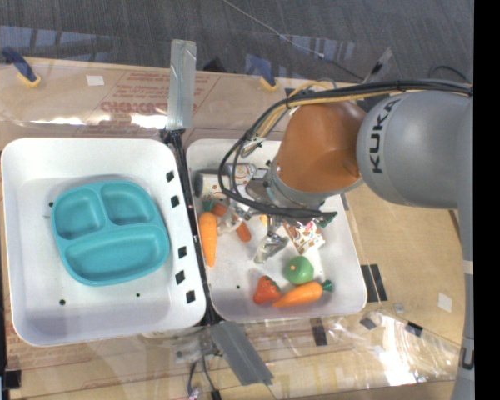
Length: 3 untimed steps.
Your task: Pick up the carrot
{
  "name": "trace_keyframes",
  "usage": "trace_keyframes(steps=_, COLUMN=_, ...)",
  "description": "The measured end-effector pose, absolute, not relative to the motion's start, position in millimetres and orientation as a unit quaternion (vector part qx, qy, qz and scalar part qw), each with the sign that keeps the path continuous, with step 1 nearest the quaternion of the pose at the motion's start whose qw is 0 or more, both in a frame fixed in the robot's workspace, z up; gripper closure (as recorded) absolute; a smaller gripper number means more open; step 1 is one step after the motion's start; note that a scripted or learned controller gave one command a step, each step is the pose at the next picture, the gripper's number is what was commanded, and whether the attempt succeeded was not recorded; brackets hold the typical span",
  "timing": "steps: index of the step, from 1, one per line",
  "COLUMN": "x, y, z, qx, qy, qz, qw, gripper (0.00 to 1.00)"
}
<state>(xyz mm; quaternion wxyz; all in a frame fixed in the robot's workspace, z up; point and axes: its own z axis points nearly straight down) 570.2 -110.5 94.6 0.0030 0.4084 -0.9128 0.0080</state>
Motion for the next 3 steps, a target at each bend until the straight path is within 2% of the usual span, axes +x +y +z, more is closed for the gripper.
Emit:
trace_keyframes(steps=1, x=490.3, y=-108.2, z=93.9, qx=0.374, qy=-0.927, qz=0.0057, qw=0.0, gripper=0.0)
trace_keyframes(steps=2, x=529.9, y=-131.6, z=104.0, qx=0.183, qy=-0.983, qz=0.0, qw=-0.001, gripper=0.0)
trace_keyframes(steps=3, x=505.4, y=-111.3, z=94.2, qx=0.256, qy=-0.967, qz=0.0063, qw=-0.004, gripper=0.0)
